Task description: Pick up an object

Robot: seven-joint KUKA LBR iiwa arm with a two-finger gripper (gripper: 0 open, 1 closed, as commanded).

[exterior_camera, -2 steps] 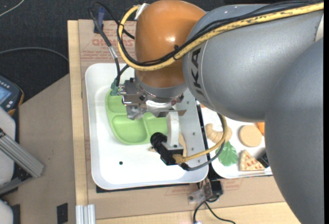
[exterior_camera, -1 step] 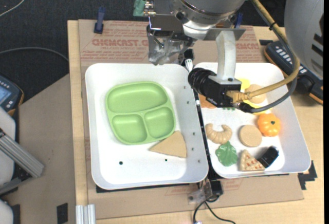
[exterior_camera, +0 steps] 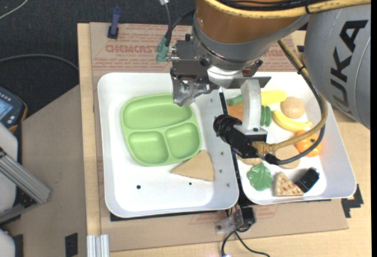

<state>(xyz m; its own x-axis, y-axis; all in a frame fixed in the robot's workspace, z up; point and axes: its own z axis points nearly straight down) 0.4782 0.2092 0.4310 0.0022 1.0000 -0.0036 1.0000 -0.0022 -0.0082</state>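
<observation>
Approach step: two-finger gripper, finger state indiscernible, poised at far rim of light-green compartmented plastic tray; next, descend and grasp.

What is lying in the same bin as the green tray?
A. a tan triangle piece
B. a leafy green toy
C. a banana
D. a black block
A: the tan triangle piece lies just below the green tray in the left bin.

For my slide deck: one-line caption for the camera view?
KUKA arm's gripper poised over green divided tray in left bin.
</observation>
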